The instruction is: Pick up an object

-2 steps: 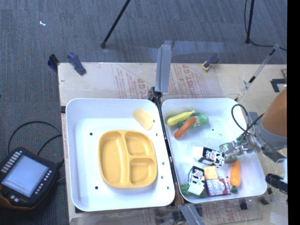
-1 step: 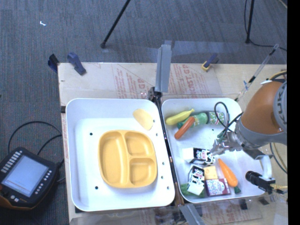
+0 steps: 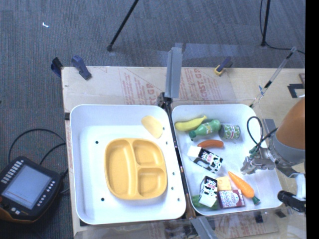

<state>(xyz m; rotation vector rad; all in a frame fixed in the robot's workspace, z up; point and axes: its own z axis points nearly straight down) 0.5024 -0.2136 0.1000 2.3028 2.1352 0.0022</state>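
The grey arm's jaws [image 3: 254,164] are seen low over the right white bin [image 3: 239,111], near its right wall, just above the orange plastic carrot [image 3: 241,183]. Whether they are released or clenched cannot be told; nothing is seen between them. A yellow banana [image 3: 189,124], green bottle [image 3: 205,128] and cow-patterned carton [image 3: 209,160] lie further left. A yellow compartment tray [image 3: 135,168] is held in the left white bin [image 3: 84,133] on the desk [image 3: 119,86].

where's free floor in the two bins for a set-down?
Left bin: bare strips all around the yellow tray, widest along its left wall. Right bin: open patch between the can, the carrot and the gripper. Its centre and front are crowded.
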